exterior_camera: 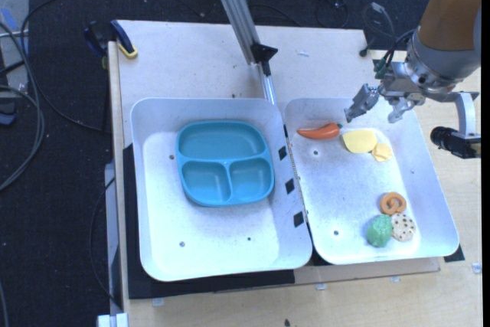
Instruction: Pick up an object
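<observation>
My gripper [377, 109] hangs open above the far part of the right bin [429, 188], with nothing between its fingers. Just below it lie an orange carrot [318, 132] and a pale yellow piece [359, 141] with a smaller yellow bit [381, 153] beside it. Nearer the front of that bin sit a brown pretzel [392, 203], a speckled cookie [403, 227] and a green lump [378, 230].
The left bin [153, 241] holds a blue divided tray [226, 162]. A metal pole [233, 0] slants up from between the bins at the back. Cables lie on the dark floor beyond the bench.
</observation>
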### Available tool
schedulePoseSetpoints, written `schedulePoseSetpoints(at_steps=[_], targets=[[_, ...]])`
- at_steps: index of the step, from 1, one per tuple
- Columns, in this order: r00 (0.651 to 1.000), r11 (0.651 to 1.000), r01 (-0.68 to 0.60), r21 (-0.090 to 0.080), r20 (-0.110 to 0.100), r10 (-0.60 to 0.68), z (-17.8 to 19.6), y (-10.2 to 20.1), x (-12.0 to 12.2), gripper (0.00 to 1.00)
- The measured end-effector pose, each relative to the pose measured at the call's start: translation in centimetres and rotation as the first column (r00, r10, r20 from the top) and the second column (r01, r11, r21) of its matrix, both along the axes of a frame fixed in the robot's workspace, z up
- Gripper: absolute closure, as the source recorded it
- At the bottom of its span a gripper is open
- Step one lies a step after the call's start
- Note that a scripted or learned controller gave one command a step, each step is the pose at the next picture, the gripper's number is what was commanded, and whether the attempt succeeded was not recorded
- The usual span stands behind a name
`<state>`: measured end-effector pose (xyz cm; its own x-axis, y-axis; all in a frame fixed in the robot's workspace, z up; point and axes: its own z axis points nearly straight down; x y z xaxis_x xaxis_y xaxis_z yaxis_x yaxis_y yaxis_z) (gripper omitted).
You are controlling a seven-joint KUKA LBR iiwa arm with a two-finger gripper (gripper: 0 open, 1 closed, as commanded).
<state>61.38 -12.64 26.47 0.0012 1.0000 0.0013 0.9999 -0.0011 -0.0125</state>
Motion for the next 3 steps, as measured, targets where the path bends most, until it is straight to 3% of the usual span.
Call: schedulePoseSetpoints(at_steps=[1, 3], targets=[[1.0, 1.0, -0.002, -0.001, 0.012, 0.002, 0.8, 0.0, 0.2, 0.0], [1.0, 1.0, -0.001, -0.002, 0.012, 0.001, -8.8, -0.8, 0.2, 0.0]])
